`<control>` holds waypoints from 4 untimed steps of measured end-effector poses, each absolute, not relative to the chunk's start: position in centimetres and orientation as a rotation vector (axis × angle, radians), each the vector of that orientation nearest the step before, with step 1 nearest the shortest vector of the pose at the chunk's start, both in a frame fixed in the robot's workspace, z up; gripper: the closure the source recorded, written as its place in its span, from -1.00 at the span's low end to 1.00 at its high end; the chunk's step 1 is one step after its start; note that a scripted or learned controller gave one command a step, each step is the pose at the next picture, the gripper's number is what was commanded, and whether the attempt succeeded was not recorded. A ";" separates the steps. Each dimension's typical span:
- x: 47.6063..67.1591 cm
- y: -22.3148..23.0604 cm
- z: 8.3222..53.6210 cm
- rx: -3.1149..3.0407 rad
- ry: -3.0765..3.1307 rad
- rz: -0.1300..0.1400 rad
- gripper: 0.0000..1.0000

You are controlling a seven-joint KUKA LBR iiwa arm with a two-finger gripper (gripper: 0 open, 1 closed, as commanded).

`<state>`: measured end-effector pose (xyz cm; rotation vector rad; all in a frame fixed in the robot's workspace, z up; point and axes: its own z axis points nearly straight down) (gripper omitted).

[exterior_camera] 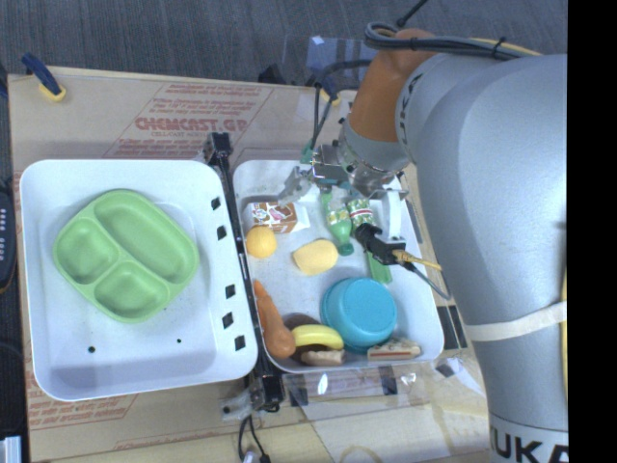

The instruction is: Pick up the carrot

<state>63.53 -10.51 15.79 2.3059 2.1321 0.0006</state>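
The carrot [273,322] is lodged against the right bin [424,302] wall at 7 o'clock. The gripper [339,196] is poised at 12 o'clock, over a green bottle [339,224]; its opening cannot be told.

Red print on the brown cardboard sheet [183,114] under the bins, at about eleven o'clock, reads "CHEMCAST GP", with smaller red lines around it too fine to read. At five o'clock, dark letters "UKA" stand on the grey arm [525,442], cut by the picture's lower edge.
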 end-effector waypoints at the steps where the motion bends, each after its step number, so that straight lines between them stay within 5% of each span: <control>1: 65.7 -13.3 15.9 2.192 2.251 -0.007 -1.00; 2: 65.7 -18.3 18.3 1.820 2.558 -0.005 -1.00; 4: 55.9 -10.6 9.0 1.571 2.731 -0.006 -1.00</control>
